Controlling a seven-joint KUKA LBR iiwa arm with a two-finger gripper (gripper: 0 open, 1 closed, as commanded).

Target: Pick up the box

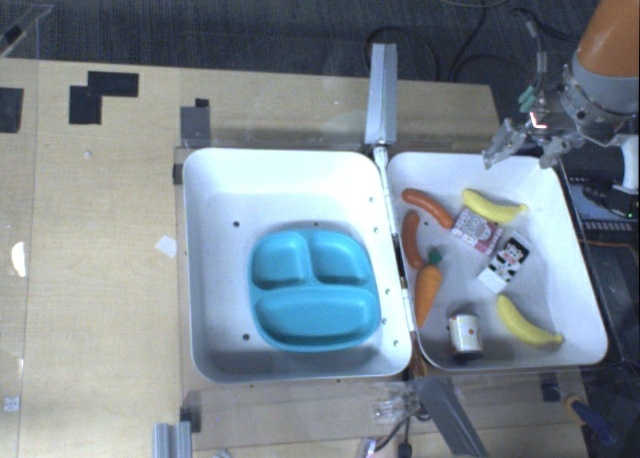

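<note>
Two small boxes lie in the right bin (585,291). One is a pink and white box (476,230) beside the upper banana. The other is a white box with black marks (506,262), just below and to the right of it. My gripper (526,150) hangs over the bin's far rim, above and to the right of both boxes and well apart from them. Its fingers (498,152) are spread open with nothing between them.
The right bin also holds two sausages (426,208), a carrot (427,288), two bananas (492,208), (527,321) and a small can (464,333). A blue divided plate (314,287) lies in the left bin (210,246). A metal divider (381,96) runs between the bins.
</note>
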